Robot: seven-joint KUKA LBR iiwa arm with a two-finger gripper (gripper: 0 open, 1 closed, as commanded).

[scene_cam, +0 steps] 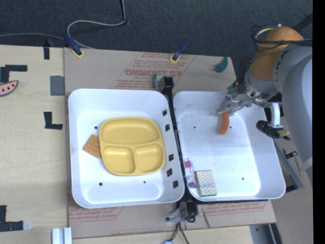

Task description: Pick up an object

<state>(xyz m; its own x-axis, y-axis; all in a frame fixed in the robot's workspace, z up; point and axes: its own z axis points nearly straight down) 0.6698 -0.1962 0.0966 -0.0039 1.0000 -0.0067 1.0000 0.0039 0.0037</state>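
Dark carpet lies behind a pale wooden surface (30, 151) topped with a cardboard sheet (132, 72) carrying red print too small and skewed for me to read. Two white bins sit side by side on it. In the right bin (264, 182) my gripper (227, 111) hangs over a small orange carrot-like piece (223, 124), whose upper end sits right at my tips. Whether I am apart or pinched on it, I cannot tell from here. It looks light, stiff and smooth, probably plastic, so I would take it across its narrow middle, where it may slip least. Near the front wall lies a small patterned packet (205, 182), its label illegible. The left bin (81, 187) holds a yellow divided tray (133, 145) over a tan cracker-like square (92, 146).
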